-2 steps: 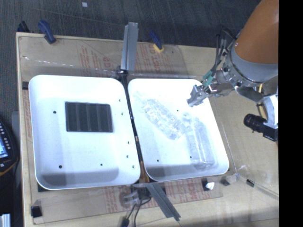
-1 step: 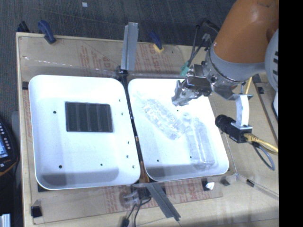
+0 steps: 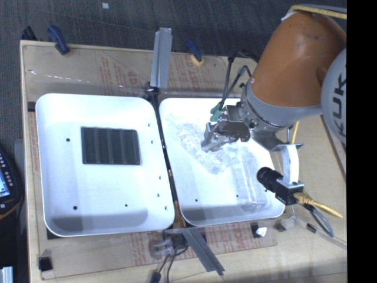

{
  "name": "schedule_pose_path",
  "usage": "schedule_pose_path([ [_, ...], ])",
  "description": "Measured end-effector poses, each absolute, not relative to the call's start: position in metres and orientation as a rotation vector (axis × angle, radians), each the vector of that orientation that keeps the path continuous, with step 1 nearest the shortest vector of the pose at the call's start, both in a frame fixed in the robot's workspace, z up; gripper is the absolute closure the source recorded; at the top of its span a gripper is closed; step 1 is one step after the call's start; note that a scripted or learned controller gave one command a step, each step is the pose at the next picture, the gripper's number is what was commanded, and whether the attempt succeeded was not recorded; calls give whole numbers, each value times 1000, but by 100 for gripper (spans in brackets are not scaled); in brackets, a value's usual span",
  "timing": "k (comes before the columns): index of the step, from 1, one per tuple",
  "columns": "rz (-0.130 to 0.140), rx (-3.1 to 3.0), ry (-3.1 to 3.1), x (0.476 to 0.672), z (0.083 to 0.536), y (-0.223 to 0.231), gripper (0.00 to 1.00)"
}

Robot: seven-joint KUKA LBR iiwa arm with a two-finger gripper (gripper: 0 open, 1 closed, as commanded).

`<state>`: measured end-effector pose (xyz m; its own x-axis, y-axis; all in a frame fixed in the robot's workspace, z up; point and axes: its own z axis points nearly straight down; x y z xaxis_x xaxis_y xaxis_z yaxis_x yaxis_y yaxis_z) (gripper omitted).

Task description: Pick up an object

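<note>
Tool: the tool (image 3: 213, 140) hangs low over the upper middle of the right bin (image 3: 194, 217), below the orange band (image 3: 297, 52) of the arm; whether it is spread or pressed together cannot be told from this view.
Task object: a clear, crumpled plastic item (image 3: 197, 143) lies on the right bin's floor, directly under and just left of the tool; contact between them cannot be judged.
Second clear item: a transparent bottle-like piece (image 3: 250, 184) lies lower right in the same bin, beside the tool's black attachment (image 3: 272, 181).
Left bin: the left bin (image 3: 53, 217) holds a dark ribbed rectangular block (image 3: 111, 145), lying flat near its centre.
Tabletop: both bins sit side by side, touching, on the tabletop (image 3: 82, 63), with blue clamps (image 3: 58, 39) at its far edge.
</note>
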<state>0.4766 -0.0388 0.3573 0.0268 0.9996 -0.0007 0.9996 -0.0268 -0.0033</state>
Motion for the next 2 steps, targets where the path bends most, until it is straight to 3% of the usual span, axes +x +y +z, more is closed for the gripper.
schedule_pose_path([
  [1,4,-2251,-2189,477,357,-39,0],
  [2,8,-2494,-1904,491,337,-75,0],
])
